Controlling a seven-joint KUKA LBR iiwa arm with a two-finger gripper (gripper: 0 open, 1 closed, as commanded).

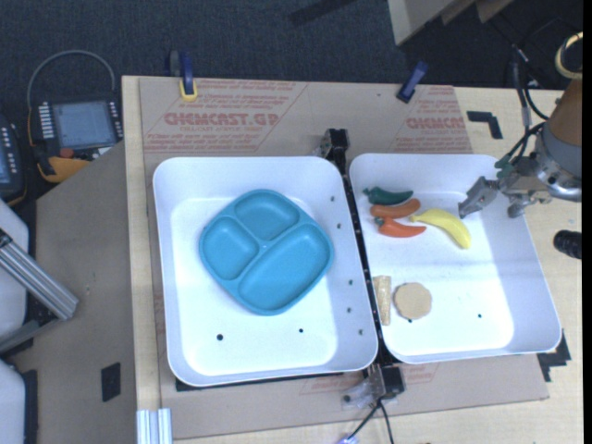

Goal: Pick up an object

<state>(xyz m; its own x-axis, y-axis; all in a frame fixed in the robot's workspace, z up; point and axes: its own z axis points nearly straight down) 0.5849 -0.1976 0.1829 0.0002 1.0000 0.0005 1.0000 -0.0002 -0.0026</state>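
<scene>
From the overhead camera we saw the hand [496,199] spread open and empty over the right bin [527,285], just right of the banana [445,226]. The left bin [185,248] held a blue divided plate [266,250].

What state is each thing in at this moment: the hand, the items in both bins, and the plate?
hand: fingers spread, holding nothing, over the right bin's upper right
banana: lying flat, just left of the hand
orange pepper: lying flat beside the banana
red pepper: lying flat
green pepper: lying flat
round cookie: flat on the right bin floor
tan stick: lying along the bin's left wall
blue divided plate: right side up in the left bin
</scene>
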